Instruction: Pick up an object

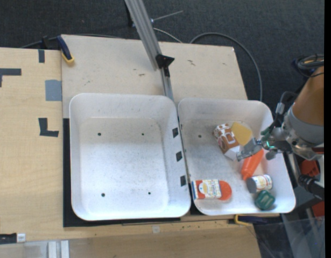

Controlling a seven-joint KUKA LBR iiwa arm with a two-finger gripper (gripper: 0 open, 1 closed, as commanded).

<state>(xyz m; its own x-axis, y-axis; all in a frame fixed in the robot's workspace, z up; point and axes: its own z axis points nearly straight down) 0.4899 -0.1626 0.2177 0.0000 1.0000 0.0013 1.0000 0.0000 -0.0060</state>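
Observation:
My gripper [258,147] hangs low over the right bin [197,117], near its right wall. Just under and beside it lies an orange carrot-shaped object [251,165], tilted, with its upper end against the gripper's tip. To the gripper's left sits a brown and white carton [225,138] with a yellow disc [241,131] leaning on it. Toward the bin's front right corner are a small grey and white bottle [260,183] and a green object [265,200]. A red and white packet [211,190] lies at the front left of this bin.
The left bin [79,144] adjoins the right one along a shared middle wall. A grey metal pole [146,28] slants over the bench behind the bins. A cable [251,63] loops at the back right.

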